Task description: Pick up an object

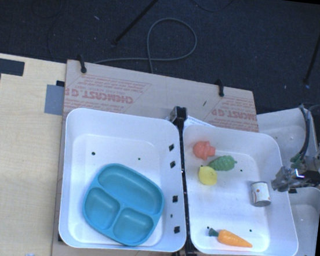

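The right bin (278, 228) holds several small things: a pink-orange toy (204, 149), a green knobbly toy (223, 162), a yellow lemon (207, 175), a small silver can (260, 194) on its side and an orange carrot (233, 239) near the front. My gripper (287, 179) hangs at the bin's right rim, just right of the can and a little behind it. It is small, dark and partly lost against the arm. Nothing shows in its grasp.
The left bin (79, 143) carries a blue divided plate (122, 203). A black divider with clips (178, 179) runs between the bins. Brown cardboard (152, 97) lies under both. White wrapping (306, 220) covers the bench to the right.
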`<action>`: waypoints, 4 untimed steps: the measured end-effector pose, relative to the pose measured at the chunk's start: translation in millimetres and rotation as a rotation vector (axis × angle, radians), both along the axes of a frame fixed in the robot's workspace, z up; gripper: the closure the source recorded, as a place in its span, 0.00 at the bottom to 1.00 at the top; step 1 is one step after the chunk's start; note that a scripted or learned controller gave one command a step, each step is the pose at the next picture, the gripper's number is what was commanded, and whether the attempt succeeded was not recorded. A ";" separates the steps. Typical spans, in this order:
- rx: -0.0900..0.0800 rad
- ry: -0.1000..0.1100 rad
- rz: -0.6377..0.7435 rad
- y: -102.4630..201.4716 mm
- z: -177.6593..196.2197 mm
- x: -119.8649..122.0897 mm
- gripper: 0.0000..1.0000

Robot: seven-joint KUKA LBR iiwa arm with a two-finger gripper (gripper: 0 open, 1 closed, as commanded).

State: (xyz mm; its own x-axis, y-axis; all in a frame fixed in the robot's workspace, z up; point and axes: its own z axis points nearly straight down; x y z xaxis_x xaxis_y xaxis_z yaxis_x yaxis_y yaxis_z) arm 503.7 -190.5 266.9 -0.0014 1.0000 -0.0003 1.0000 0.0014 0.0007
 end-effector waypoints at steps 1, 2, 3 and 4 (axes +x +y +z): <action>0.003 0.004 0.002 47.9 0.7 -4.8 1.00; 0.003 0.005 0.002 94.9 -3.9 -10.8 1.00; 0.003 0.006 0.003 148.8 -18.5 -13.9 1.00; 0.002 0.004 0.003 199.4 -14.5 -5.0 1.00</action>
State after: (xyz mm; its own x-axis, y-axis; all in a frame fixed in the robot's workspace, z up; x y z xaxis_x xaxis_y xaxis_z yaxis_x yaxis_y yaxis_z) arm 498.7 8.8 252.4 -0.0048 1.0000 0.0022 1.0000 0.0048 -0.0036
